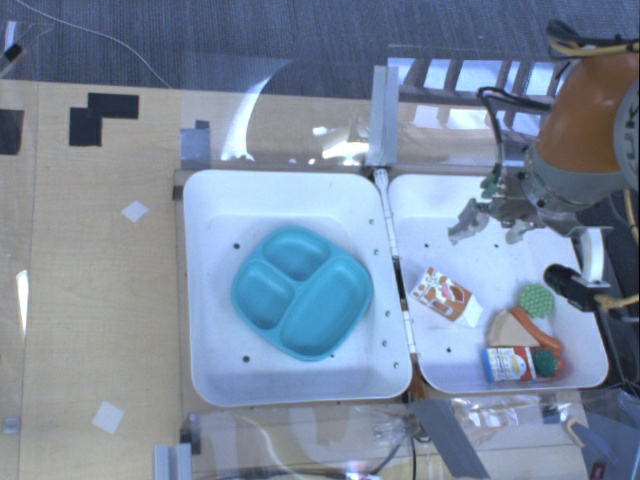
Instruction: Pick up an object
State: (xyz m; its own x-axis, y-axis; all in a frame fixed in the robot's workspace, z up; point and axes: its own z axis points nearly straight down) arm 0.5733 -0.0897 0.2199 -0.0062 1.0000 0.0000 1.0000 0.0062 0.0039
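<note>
The gripper [490, 223] hangs over the back half of the right bin [440, 200], near that bin's right wall, with its two grey fingers spread apart and nothing between them. The left finger [464, 224] points out toward the bin's middle; the other sits close under the wrist. Behind them the arm [590, 118] rises with its orange band, covering the bin's back right corner. A black part of the arm [570, 286] reaches down over the right wall.

Bare white floor lies under the fingers. The nearest item is a small packet [441, 296], white with red and brown print, lying flat and tilted toward the bin's left wall, forward of the gripper and apart from it. Its print is too small to read. In the front right corner a cluster sits together: a green bumpy ball [537, 301] at the back, an orange and tan wedge-shaped toy [520, 330] just in front of it, and a small box [508, 365] with blue, red and white print against the front wall, touching the wedge. The writing on the box cannot be made out.

The left bin [210, 368] holds a blue divided plate [302, 292] with three sections, lying near its middle. Both bins rest on the light wood bench [90, 318], which bears black square marks [100, 116] near its back left corner.
</note>
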